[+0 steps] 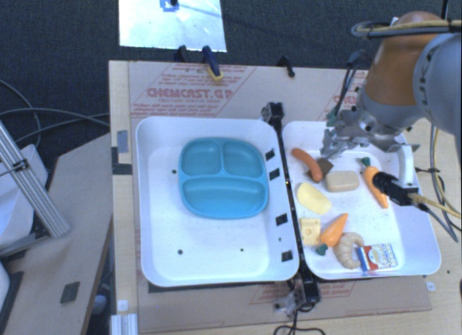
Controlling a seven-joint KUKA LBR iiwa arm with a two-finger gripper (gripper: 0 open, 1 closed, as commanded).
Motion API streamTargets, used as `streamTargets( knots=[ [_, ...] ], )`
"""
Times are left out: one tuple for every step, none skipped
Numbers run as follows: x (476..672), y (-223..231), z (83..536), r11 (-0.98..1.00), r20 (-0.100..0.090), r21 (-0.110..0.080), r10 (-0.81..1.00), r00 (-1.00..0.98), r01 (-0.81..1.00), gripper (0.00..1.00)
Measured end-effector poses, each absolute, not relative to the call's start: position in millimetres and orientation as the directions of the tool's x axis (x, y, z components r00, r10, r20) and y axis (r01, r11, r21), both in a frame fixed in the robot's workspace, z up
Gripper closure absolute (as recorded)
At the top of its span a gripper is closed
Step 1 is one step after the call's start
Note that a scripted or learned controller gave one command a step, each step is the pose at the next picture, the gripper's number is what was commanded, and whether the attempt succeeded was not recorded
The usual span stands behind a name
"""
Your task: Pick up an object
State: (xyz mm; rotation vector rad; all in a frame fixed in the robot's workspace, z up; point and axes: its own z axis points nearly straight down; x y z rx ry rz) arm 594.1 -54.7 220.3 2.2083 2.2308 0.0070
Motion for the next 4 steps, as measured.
streamTargets(
  knots=[
    [621.3, -11, 231, 0.009, 0.002, 0.005, 1.000, -0.009, 1.000, 1.00],
    [642.1, 40, 217, 0.009, 0.001, 0.004, 1.000, -0.009, 1.000, 1.00],
    [659.8, 70, 217, 0.007, 0.002, 0.003, 1.000, -0.007, 1.000, 1.00],
    [658.6, 82, 221, 0.006, 0.000, 0.003, 1.000, -0.006, 1.000, 1.00]
  ],
)
